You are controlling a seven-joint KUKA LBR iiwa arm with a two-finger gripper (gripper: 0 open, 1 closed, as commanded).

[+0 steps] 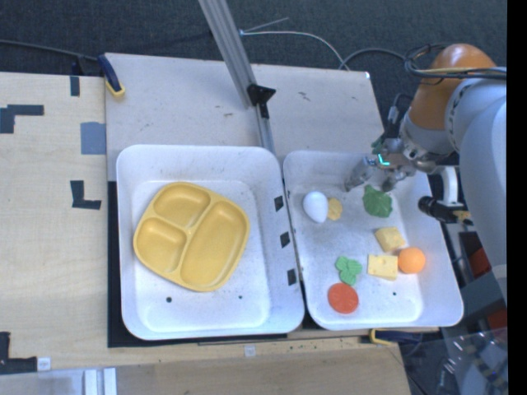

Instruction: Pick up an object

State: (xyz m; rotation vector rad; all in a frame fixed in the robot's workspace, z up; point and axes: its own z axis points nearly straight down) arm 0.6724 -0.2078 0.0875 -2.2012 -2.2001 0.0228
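Red comes first, at the near edge of the right bin [436,307]: a round red tomato toy [343,298]. Just behind it sits a small green leafy toy [348,268]. Beside that is a yellow cheese block [382,267], and an orange ball [411,260] touches it on the right. A second yellow block [389,239] lies just behind those two.

In the left bin [132,220] lies a yellow plate with three parts [191,234]. It is flat and wide, so I think it would be hard to pinch.

Farther back in my bin is a white egg [314,206] with a little yellow bit [334,210] touching its right side. To the right is a green lumpy toy [378,202], maybe a pepper.

My claw [375,178] hangs over the far part of the right bin, just behind that green toy. I cannot tell how far it is open, and I see nothing in it.

I think the green toy is the one to pick, since it is closest to me. It sits apart from the egg, so nothing blocks it. The bin's far wall is near, so I must watch that.

A silver pole [226,35] stands on the table [49,179] behind the bins.
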